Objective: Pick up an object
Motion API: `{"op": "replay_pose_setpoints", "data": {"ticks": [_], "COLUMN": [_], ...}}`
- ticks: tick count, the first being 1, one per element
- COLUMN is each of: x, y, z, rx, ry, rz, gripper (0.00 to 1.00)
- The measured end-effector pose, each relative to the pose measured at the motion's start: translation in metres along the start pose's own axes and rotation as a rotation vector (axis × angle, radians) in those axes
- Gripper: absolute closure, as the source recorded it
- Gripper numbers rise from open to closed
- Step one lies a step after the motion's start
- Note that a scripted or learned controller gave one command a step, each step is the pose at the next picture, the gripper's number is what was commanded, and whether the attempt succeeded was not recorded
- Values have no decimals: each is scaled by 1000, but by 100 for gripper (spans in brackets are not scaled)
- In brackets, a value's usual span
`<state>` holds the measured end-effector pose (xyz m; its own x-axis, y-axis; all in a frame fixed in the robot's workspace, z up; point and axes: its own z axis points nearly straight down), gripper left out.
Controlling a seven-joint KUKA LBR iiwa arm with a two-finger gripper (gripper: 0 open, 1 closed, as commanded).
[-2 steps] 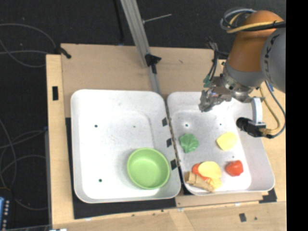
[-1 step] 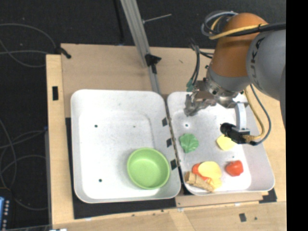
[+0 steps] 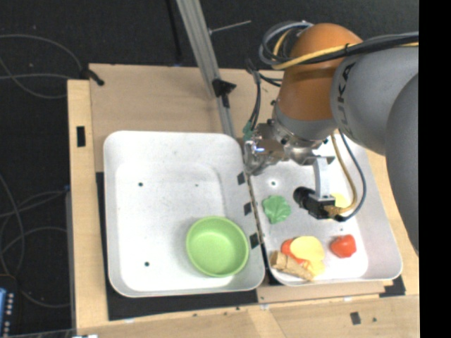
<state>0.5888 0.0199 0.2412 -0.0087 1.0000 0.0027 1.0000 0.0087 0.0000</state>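
Two white bins (image 3: 127, 189) sit before you on the bench. Your arm's wrist hides much of the gripper (image 3: 259, 155) over the right bin (image 3: 377, 252). You cannot tell how it stands.

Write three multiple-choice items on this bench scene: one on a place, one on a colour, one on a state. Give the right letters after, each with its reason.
1. Where does the green bowl sit?
A. left bin
B. right bin
C. bare bench

2. What colour is the small round piece nearest the right bin's right rim?
A. blue
B. red
C. white

3. How does the bowl stand?
A. upside down
B. on its side
C. upright, mouth up

Answers:
1. A: it rests near the front right corner of the left bin.
2. B: it is red, beside a yellow piece.
3. C: its hollow inside faces the camera.
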Motion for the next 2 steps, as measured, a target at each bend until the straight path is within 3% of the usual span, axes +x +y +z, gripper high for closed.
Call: {"op": "replay_pose_setpoints", "data": {"ticks": [1,2], "x": [42,40], "y": [-25,-24], "z": [7,7], "rx": [1,0], "ry": [-2,0], "rz": [2,7], "gripper": [100,0]}}
